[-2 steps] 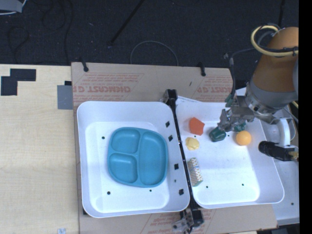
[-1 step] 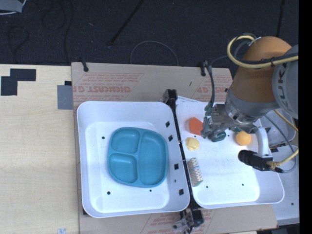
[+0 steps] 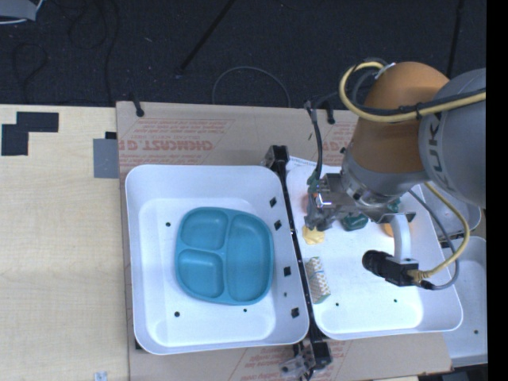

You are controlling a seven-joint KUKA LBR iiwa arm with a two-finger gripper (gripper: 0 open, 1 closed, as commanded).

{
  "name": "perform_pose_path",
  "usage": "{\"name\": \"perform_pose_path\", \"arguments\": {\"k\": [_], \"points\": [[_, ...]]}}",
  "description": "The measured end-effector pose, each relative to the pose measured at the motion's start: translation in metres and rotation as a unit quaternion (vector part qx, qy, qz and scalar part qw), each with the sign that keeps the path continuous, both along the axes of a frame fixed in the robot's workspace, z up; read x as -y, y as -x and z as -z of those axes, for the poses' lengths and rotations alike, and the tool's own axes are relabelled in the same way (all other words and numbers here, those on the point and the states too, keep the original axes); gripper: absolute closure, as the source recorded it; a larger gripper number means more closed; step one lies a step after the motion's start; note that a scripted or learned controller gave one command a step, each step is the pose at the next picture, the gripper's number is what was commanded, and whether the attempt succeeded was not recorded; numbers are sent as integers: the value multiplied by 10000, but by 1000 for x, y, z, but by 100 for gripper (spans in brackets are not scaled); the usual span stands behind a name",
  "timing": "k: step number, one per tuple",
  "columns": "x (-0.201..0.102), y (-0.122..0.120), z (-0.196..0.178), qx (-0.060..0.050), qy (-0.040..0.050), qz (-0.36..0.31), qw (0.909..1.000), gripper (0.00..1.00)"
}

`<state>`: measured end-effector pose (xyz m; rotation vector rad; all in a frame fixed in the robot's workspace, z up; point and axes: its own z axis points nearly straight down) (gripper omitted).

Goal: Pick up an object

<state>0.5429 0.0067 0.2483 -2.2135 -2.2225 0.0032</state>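
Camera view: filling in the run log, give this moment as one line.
gripper: by yellow object, right bin | blue plate: left bin | hold: unconfirmed

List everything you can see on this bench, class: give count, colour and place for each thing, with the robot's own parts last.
left bin: 1, white, left side of the bench
right bin: 1, white, directly right of the left bin
divided plate: 1, blue, middle of the left bin
small lump: 1, yellow, right bin, just below the gripper in the view
mesh-patterned piece: 1, greyish, right bin, near its left wall
teal thing: 1, teal, right bin, partly hidden by the wrist
orange thing: 1, orange, right bin, mostly hidden
arm: 1, grey with orange band, reaching in from the right
gripper: 1, dark, over the right bin's upper left
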Motion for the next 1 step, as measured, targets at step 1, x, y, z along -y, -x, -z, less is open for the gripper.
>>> {"name": "perform_pose_path", "arguments": {"k": [1], "points": [[-50,11,-4,-3,2,-6,10000,100]]}}
